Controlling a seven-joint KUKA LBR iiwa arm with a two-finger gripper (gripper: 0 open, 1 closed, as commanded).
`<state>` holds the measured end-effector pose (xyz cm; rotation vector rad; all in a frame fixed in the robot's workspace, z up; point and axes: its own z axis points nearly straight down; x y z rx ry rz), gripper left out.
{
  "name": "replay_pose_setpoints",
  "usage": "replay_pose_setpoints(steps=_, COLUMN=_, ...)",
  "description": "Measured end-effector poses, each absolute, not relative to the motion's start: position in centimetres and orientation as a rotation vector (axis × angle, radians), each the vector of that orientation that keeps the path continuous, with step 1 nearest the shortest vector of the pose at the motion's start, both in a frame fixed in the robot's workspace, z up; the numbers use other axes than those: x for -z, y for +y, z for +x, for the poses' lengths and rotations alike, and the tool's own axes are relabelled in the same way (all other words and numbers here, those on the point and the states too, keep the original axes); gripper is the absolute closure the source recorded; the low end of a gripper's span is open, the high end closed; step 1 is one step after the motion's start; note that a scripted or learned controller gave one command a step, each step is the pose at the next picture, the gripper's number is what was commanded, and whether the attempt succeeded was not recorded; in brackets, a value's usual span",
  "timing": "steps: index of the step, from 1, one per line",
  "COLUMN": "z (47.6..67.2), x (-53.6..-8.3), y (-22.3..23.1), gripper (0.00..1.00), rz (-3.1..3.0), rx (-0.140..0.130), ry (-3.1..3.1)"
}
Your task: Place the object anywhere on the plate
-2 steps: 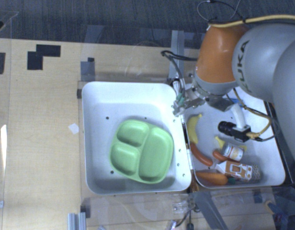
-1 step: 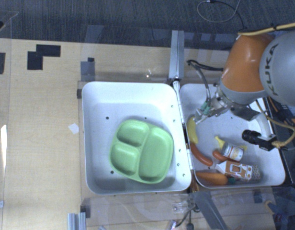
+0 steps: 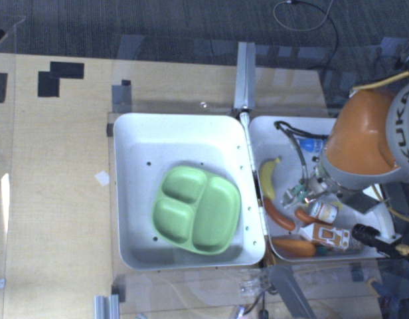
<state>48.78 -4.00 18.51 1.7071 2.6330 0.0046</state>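
A green plate point(image 3: 196, 209) with three compartments lies in the left bin point(image 3: 135, 151), with nothing on it. The arm with its orange band reaches down into the right bin point(image 3: 261, 138) from the right. My gripper point(image 3: 305, 190) is low among the toy food there, over a small bottle point(image 3: 324, 211) and a red sausage point(image 3: 279, 215). A yellow banana point(image 3: 269, 175) lies to its left near the divider. The arm's body covers much of the bin, and the fingertips are lost in the clutter.
An orange carrot-like piece point(image 3: 294, 246) and a printed carton point(image 3: 327, 236) lie at the right bin's front edge. A blue item point(image 3: 314, 145) peeks out behind the wrist cables. A metal rail point(image 3: 244, 78) divides the bins at the back.
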Motion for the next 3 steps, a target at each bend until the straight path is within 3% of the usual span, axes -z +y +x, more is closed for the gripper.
replay_pose_setpoints(steps=1, z=48.9, x=-18.5, y=-2.6, gripper=1.0, rz=1.263, rx=-0.004, ry=2.872)
replay_pose_setpoints(steps=2, z=48.9, x=-23.8, y=2.9, gripper=1.0, rz=0.846, rx=-0.006, ry=3.015)
replay_pose_setpoints(steps=3, z=48.9, x=-23.8, y=2.9, gripper=0.0, rz=0.847, rx=-0.006, ry=3.016)
